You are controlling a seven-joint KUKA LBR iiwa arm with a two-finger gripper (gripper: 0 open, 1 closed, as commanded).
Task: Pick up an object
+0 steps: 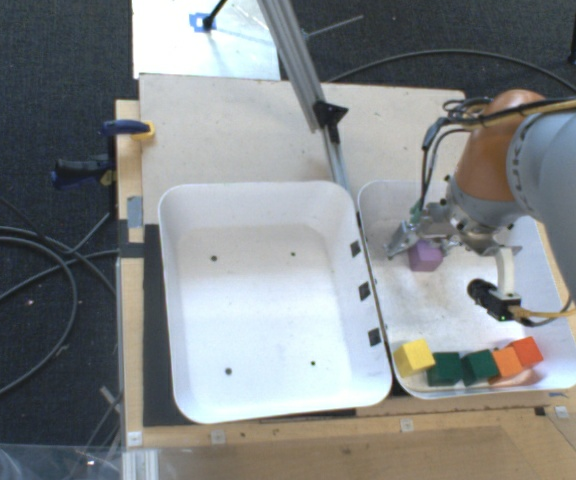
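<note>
A small purple block (426, 257) lies on the floor of the right bin (398, 298), in its upper half. My gripper (428, 243) hangs directly over it, reaching in from the right, with the orange band (488, 158) above the wrist. The jaws are spread wide, one grey finger (400, 240) to the left of the block and the other to its right. The block sits in the gap between them and seems to rest on the bin floor, with no finger pressed against it.
Along the right bin's front wall stand a yellow block (415, 356), two dark green blocks (445, 369), an orange block (509, 362) and a red one (528, 350). The left bin (183, 268) adjoins. A slanted metal pole (303, 68) crosses the back.
</note>
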